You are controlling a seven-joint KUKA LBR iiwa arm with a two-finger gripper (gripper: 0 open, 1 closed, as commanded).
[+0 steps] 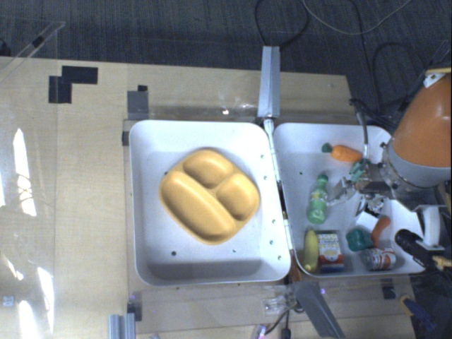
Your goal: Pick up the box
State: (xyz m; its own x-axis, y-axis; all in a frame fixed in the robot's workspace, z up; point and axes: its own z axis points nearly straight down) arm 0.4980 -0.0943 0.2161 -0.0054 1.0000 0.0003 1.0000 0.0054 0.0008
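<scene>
The box (pixel 330 250) is small, red and yellow, and lies flat near the front edge of the right bin (pixel 300 143). A yellow banana-like piece (pixel 310 248) lies against its left side and a teal object (pixel 355 240) sits just to its right. My gripper (pixel 359 184) hangs over the middle of the right bin, behind and to the right of the box and well apart from it. Nothing can be seen held in it. The grey arm with its orange band (pixel 424 122) covers the bin's right side.
The right bin also holds a carrot (pixel 345 153), a green bottle (pixel 318 201), a can (pixel 381 260), a small orange-red piece (pixel 381 227) and a white item (pixel 364 221). A large yellow loaf-shaped object (pixel 208 194) lies in the left bin (pixel 152 260).
</scene>
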